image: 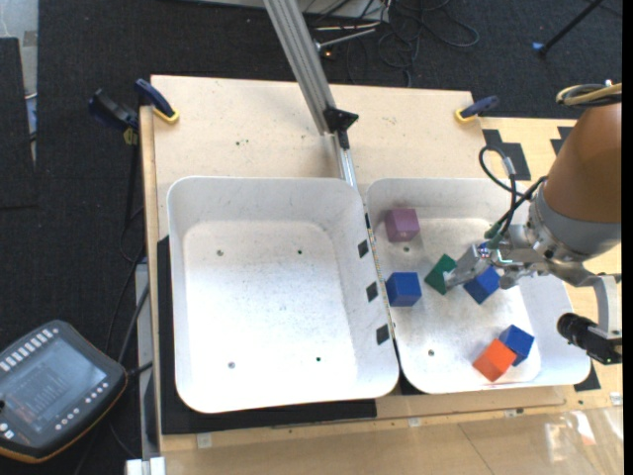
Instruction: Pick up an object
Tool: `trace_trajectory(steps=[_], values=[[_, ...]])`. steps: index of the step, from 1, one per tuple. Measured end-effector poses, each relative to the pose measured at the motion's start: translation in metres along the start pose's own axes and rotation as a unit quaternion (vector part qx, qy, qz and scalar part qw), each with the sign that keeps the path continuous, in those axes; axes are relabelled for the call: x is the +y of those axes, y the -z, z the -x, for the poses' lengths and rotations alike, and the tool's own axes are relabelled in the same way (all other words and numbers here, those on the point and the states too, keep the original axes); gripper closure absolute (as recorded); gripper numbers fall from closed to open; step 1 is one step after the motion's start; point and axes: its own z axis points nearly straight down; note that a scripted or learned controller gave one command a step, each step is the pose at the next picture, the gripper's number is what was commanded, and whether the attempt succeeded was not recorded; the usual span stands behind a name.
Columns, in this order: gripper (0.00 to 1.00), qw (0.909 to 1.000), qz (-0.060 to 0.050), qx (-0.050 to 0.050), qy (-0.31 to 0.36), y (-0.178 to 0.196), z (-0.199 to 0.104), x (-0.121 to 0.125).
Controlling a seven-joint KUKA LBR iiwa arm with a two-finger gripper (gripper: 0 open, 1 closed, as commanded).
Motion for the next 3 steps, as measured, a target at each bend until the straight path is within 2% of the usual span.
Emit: trace_trajectory(steps=[1,3], values=[[0.0,1.0,0.003,-0.001,-0.001,0.002,0.0,0.001],[0.0,1.0,0.0,0.0,-0.001,-0.085,-0.002,0.002]])
